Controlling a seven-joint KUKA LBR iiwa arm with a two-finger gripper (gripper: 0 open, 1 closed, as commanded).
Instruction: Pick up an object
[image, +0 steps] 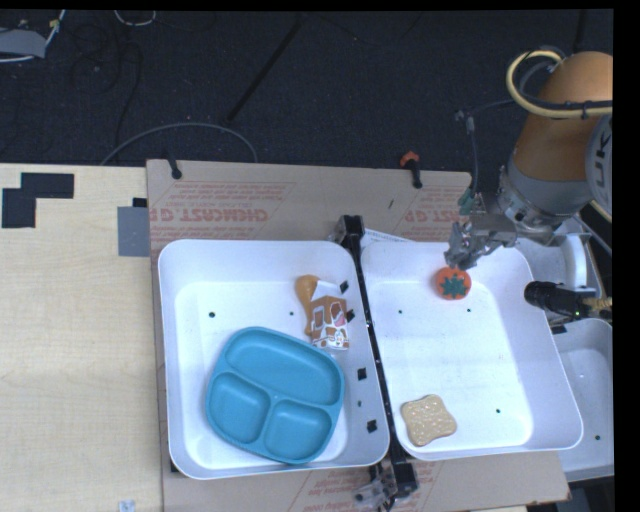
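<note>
In the right bin (520, 400) a small orange ball with a green patch (452, 284) lies near the far wall. A tan cracker-shaped toy (429, 419) rests near that bin's front edge. The left bin (185, 300) holds a blue divided plate (275, 394), a small printed packet (329, 324) and a tan piece (307, 289) beside it. My gripper (463, 252) hangs over the right bin's far edge, just above and slightly right of the orange ball, with nothing seen between its fingers.
A black divider clamp (352, 232) sits where the two bins meet at the back. The cardboard sheet (290, 205) lies under both bins. The arm's orange band (570, 110) stands at the upper right.
</note>
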